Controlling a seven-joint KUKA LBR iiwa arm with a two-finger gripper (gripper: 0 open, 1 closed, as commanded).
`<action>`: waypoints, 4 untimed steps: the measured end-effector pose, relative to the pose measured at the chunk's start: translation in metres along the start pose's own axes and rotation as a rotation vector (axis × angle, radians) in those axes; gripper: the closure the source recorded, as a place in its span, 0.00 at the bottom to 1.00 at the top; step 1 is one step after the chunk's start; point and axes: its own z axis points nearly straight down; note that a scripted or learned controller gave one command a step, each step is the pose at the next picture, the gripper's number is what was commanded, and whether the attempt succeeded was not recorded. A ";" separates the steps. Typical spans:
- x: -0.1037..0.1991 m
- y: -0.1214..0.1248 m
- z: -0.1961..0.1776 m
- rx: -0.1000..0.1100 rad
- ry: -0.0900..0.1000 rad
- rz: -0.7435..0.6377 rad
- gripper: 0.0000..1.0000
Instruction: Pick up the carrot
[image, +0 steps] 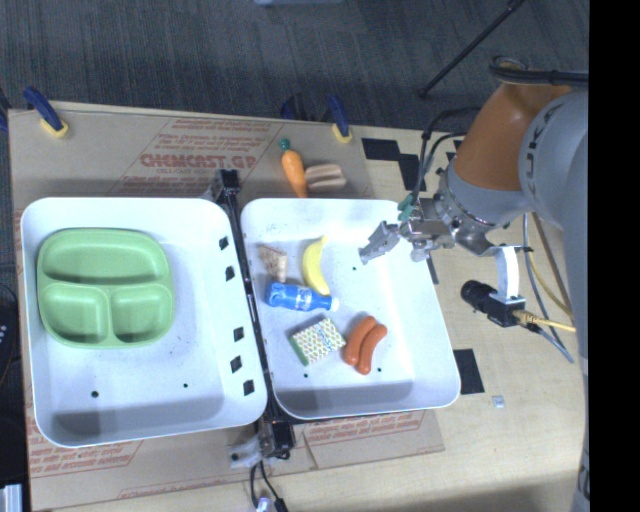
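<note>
Grabbing the carrot beyond the right bin, pinch its thick orange middle—looks light, rigid, slick; your gripper jaws' state, cannot tell.

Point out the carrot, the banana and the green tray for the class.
carrot (293, 172): camera view, middle of its orange body.
banana (315, 266): camera view, middle of its yellow curve.
green tray (104, 252): camera view, ridge between its compartments.

Even, soft overhead light, faint shadows inside the white bins, mild overall blur, no strong glare.
</note>
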 end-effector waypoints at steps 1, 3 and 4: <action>0.073 0.062 0.063 0.000 0.001 0.126 0.00; 0.123 0.079 0.033 0.000 0.001 0.539 0.00; 0.092 0.079 0.135 0.003 0.000 0.777 0.00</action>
